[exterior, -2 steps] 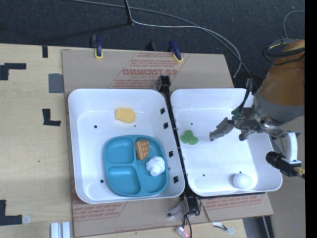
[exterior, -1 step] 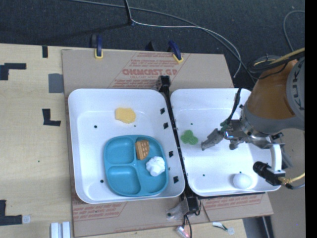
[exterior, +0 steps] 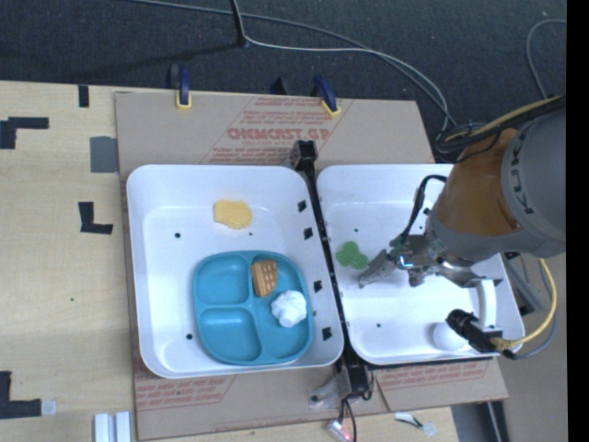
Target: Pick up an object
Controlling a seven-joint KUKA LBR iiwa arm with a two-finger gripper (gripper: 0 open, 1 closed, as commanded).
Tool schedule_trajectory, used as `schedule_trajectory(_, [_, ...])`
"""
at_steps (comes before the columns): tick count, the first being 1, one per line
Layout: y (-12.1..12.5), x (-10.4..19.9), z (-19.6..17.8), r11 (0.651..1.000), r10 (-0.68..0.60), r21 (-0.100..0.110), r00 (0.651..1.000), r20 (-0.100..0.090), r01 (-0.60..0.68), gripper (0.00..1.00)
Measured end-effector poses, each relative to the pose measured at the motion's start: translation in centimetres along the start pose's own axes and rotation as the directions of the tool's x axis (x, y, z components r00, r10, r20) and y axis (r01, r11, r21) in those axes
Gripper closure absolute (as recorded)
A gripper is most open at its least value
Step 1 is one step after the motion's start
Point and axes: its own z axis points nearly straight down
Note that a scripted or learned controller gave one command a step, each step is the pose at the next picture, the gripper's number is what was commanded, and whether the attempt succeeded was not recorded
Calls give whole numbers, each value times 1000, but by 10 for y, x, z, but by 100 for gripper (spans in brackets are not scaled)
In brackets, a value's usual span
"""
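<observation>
Risk entry, right bin [exterior: 368, 178]: gripper [exterior: 394, 269] sits low over the bin floor, fingers spread apart with nothing between them. Nearest candidate for the pick, a small green object [exterior: 350, 254], lies just beside the left fingertip, close to the divider between the two bins.

Likely faults, as judged from this layout:
- Approach off-line. The green object sits to one side of the finger gap, not inside it; a closing stroke here probably pinches air or nudges the piece away.
- Push against the wall. The object is near the bin's left edge, so a sideways sweep may jam it at the divider where the fingers cannot straddle it.
- Low profile. The piece looks flat and small, so the fingertips may slide over it.

Other stock: left bin [exterior: 147, 247] holds a yellow object [exterior: 233, 214] on the floor and a blue divided tray [exterior: 221, 325] carrying a tan waffle-like piece [exterior: 264, 277] and a white lump [exterior: 289, 308], all well apart from the gripper. A white round item [exterior: 445, 336] rests near the right bin's front corner.
</observation>
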Motion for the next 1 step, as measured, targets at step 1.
schedule_trajectory(1, [0, 0, 44, 1000, 0, -5, 1000, 1, 0, 0])
